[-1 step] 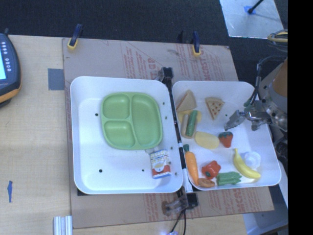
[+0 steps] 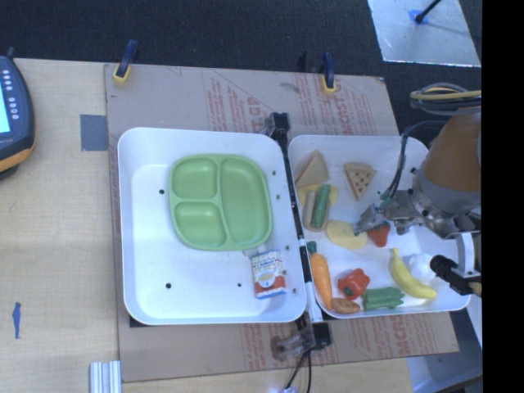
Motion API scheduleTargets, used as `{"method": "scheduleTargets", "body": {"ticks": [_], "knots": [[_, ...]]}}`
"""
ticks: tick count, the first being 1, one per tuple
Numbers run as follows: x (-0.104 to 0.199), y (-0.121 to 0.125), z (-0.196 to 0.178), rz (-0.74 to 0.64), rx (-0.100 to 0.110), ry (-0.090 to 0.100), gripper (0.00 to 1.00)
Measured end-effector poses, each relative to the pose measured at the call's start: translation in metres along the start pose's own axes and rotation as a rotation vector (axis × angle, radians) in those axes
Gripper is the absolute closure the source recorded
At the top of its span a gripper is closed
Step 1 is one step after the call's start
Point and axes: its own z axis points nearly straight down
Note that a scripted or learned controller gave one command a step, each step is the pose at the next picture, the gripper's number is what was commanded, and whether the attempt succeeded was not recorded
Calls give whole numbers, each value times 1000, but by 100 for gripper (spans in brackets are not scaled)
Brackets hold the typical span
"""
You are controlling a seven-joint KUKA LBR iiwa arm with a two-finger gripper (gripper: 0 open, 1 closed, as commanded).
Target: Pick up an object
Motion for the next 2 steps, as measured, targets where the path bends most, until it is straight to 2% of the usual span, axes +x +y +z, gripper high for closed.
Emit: {"method": "scheduleTargets", "body": {"ticks": [1, 2], "knots": [[-2, 1, -15, 0, -4, -2, 100], [86, -11, -128, -7, -15, 1, 100]]}}
